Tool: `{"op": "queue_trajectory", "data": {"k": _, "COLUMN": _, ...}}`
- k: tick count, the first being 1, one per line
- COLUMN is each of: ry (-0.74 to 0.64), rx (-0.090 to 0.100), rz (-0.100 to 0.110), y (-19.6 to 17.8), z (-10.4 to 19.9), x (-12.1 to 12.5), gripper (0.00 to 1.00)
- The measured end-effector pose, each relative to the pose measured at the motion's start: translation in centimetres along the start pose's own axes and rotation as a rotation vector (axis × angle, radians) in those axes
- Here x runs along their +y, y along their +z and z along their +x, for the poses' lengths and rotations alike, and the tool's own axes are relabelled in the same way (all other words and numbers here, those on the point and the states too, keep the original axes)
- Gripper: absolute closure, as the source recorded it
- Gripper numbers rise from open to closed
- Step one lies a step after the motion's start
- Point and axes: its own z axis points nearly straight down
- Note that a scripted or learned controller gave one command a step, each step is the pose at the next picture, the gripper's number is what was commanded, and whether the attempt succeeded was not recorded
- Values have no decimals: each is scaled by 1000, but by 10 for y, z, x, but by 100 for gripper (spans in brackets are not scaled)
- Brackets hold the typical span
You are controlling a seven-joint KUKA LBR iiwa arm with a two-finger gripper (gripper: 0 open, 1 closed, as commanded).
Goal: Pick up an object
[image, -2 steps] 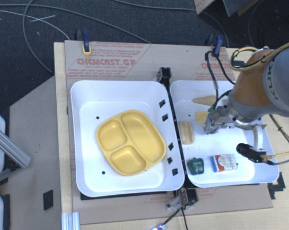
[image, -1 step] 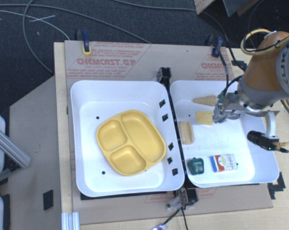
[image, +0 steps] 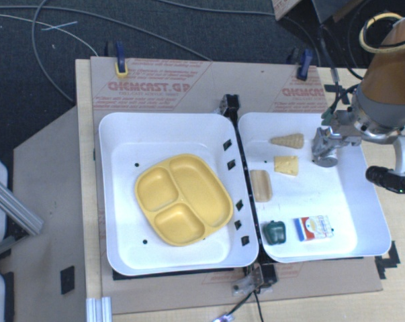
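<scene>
Here, end effector seen low over the right bin, just right of the cone-shaped piece, finger state not discernible, yellow block lying just below that cone piece.
</scene>
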Motion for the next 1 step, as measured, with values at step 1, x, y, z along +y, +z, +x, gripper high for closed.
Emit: {"op": "queue_trajectory", "data": {"k": 1, "ry": 0, "rx": 0, "rz": 1, "y": -52, "z": 0, "x": 2, "gripper": 100}}
